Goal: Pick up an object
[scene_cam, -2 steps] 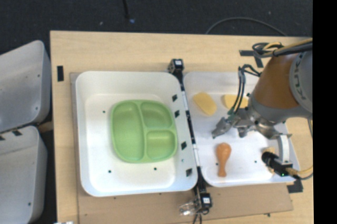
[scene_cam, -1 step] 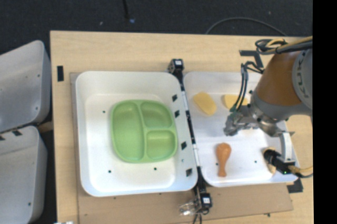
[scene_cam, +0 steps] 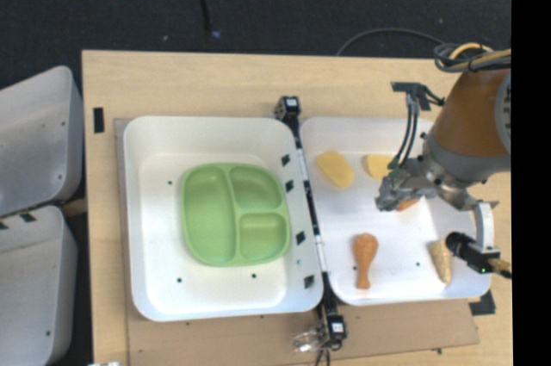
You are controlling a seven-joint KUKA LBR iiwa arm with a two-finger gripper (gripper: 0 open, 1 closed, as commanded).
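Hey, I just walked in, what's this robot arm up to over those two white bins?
The grey and orange arm reaches in from the right, its gripper low over the right bin. Something small and orange-red sits right at the gripper's tip, but a grasp can't be confirmed. Around it lie a yellow piece, another yellow piece, a toy chicken drumstick and a pale cone-like item. The left bin holds a green divided plate.

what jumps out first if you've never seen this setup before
The green divided plate stands out, lying in the middle of the left white bin. Next comes the grey and orange arm, with its gripper low over the right bin among toy foods such as a chicken drumstick.
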